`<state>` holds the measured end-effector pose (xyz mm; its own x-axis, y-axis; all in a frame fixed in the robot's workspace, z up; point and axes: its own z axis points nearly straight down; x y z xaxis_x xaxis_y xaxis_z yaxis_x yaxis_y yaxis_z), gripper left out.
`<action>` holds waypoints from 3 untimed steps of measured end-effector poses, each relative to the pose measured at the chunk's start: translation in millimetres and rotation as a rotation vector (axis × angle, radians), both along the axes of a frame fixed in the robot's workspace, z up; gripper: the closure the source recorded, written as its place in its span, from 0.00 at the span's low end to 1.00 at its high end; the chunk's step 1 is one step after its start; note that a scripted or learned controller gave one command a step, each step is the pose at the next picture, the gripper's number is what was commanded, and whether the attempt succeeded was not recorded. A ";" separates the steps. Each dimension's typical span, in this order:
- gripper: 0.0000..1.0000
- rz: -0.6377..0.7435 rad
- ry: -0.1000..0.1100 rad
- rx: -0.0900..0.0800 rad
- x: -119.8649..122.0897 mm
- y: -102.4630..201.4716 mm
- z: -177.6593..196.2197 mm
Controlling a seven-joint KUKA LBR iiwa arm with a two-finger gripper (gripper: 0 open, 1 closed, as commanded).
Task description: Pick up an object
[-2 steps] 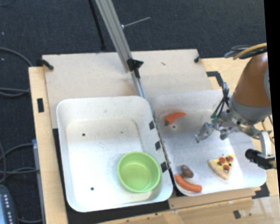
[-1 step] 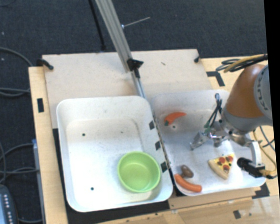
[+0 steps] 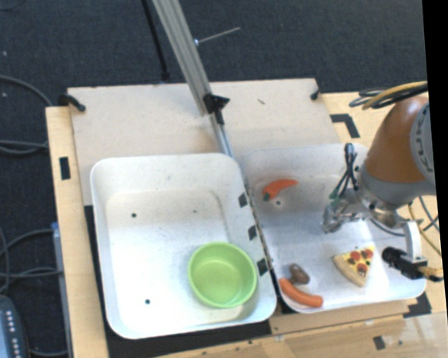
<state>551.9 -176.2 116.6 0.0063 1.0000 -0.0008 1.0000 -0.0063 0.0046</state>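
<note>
My gripper (image 3: pixel 333 222) hangs low over the right bin (image 3: pixel 301 176), near its middle right, with nothing seen between its fingers. A toy pizza slice (image 3: pixel 355 264) lies just below and right of it. An orange carrot (image 3: pixel 278 187) lies up and to the left of the gripper. At the bin's front left rest a small brown object (image 3: pixel 298 273) and an orange-red sausage (image 3: pixel 302 294). A green bowl (image 3: pixel 222 274) sits in the left bin (image 3: pixel 146 219) at its front right corner.
A slanted aluminium post (image 3: pixel 187 57) rises from behind the bins where they meet. The grey arm with its orange band (image 3: pixel 399 149) comes in over the right bin's right edge. Cables lie on the floor to the left.
</note>
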 end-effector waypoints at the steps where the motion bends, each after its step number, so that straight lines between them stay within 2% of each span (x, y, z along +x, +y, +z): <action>1: 1.00 0.001 -0.002 -0.001 -0.9 -4.2 44.0; 2: 1.00 0.010 -0.005 -0.002 3.7 -3.1 108.6; 3: 1.00 0.011 -0.002 -0.001 5.2 -4.0 148.0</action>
<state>557.1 -180.2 264.6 -0.0042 1.0000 -0.0015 1.0000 0.0042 0.0063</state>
